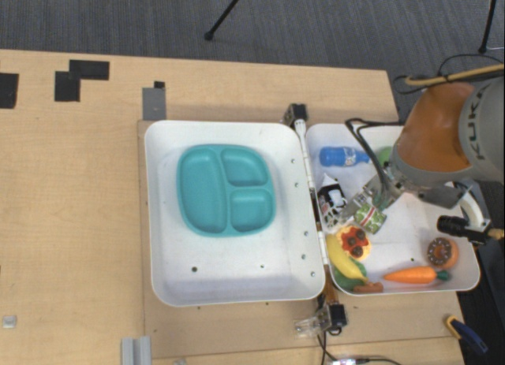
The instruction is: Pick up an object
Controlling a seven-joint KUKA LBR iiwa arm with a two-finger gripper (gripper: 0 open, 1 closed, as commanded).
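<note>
I see my tool point(364, 207) low in the right bin point(465, 277), just above a banana point(344, 259); a teal divided plate point(226, 190) fills the left bin point(237, 284).

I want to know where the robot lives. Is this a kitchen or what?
Probably a robot test lab, not a kitchen: a grey and orange arm reaches over two white bins on a wooden bench, with toy food like a carrot.
</note>
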